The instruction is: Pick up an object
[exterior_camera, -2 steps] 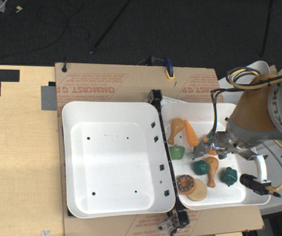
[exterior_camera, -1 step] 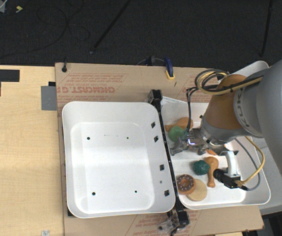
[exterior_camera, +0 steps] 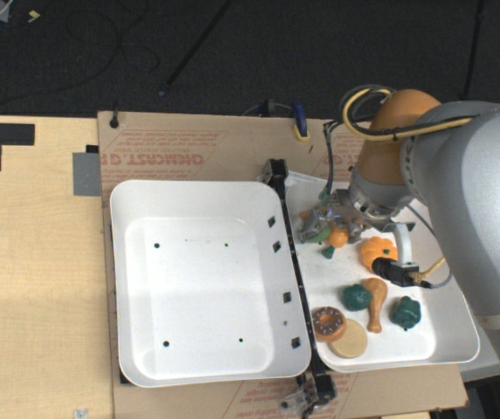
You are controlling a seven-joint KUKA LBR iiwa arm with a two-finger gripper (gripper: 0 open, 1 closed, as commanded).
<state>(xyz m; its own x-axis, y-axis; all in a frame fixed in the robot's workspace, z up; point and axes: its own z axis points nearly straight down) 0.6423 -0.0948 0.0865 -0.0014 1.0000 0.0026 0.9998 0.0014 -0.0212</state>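
One gripper (exterior_camera: 337, 225) hangs low in the far corner of the right bin (exterior_camera: 459, 343), amid small clutter; whether it is spread or pressed together I cannot tell (the wrist hides it). Just beside it lies a small orange piece (exterior_camera: 339, 238), with a bigger orange ball (exterior_camera: 376, 251) near. Farther out sit a green lump (exterior_camera: 356, 298), a brown drumstick (exterior_camera: 374, 302), another green lump (exterior_camera: 406, 312), a doughnut (exterior_camera: 328, 322) and a tan disc (exterior_camera: 349, 342). The left bin (exterior_camera: 136, 234) stands alongside. A clean pick likely means centring over one piece, well apart from the wall.
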